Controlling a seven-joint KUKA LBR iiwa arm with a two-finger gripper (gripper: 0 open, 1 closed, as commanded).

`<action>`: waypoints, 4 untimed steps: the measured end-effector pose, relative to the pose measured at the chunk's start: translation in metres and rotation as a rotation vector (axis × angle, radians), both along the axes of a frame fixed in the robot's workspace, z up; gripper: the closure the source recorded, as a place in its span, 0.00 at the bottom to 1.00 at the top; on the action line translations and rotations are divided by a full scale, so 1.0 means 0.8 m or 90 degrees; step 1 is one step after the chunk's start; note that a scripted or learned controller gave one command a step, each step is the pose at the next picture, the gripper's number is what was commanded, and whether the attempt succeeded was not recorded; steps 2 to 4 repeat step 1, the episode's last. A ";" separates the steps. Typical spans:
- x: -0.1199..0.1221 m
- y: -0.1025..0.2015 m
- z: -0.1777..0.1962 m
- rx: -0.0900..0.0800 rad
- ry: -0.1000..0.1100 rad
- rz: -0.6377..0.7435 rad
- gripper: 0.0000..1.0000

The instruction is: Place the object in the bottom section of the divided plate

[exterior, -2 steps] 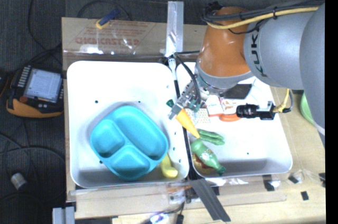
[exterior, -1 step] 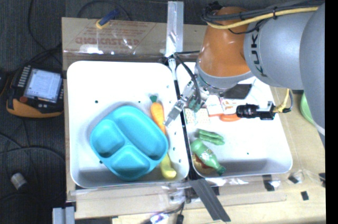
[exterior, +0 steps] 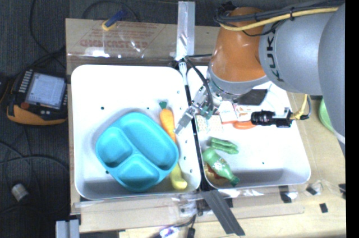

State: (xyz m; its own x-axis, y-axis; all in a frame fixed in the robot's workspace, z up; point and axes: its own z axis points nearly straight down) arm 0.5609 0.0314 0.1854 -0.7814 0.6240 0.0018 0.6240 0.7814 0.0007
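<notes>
A blue divided plate lies tilted in the left bin, and all three of its sections are bare. An orange carrot rests against the plate's upper right rim. A yellow banana-like piece lies at its lower right rim. My gripper hangs over the wall between the two bins, just right of the carrot and pointing down-left. The arm's orange band and grey wrist hide what lies under them.
The right bin holds a green pea pod, a green toy bottle, a small red piece and a white printed card. A black cable plug hangs above that bin.
</notes>
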 end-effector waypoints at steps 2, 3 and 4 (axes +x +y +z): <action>-0.053 0.024 0.024 0.000 -0.001 0.342 0.00; -0.053 0.024 0.024 0.000 -0.001 0.342 0.00; -0.053 0.024 0.024 0.000 -0.001 0.342 0.00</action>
